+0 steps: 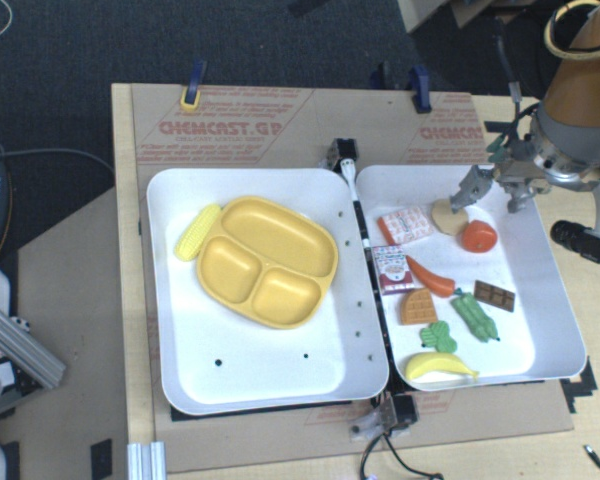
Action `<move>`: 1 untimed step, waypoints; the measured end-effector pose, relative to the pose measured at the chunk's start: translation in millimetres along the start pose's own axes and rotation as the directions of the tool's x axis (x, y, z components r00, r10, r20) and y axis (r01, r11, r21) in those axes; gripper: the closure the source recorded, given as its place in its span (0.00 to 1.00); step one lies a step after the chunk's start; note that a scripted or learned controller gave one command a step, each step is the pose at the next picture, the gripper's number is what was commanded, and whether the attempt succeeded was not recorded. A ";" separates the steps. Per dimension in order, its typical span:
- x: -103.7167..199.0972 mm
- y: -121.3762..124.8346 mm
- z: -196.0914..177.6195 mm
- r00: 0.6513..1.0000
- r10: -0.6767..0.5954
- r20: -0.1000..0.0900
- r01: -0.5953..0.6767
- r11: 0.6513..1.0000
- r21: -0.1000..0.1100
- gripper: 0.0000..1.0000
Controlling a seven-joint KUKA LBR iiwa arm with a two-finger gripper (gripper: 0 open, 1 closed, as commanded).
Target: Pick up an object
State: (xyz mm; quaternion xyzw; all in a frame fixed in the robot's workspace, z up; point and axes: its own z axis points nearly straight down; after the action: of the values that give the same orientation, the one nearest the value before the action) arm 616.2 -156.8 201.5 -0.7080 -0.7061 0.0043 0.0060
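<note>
Pincer [491, 190] over right bin [555, 298], fingers spread wide, nothing between them. Tomato [479, 236] just below, at 6 o'clock from pincer; beige disc [447, 217] touching at its 10 o'clock. Advice: centre over tomato, descend straight, close gently, round thing may roll.

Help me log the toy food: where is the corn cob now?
The corn cob lies in the left bin, against the upper-left rim of the yellow divided plate, far from the food in the right bin.
</note>
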 end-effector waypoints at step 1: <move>0.1 3.0 -8.5 1.000 -0.003 0.003 0.003 1.000 -0.015 0.00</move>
State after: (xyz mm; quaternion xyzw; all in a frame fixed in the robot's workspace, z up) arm 619.3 -156.7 209.9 -0.7071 -0.7071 0.0000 -0.0001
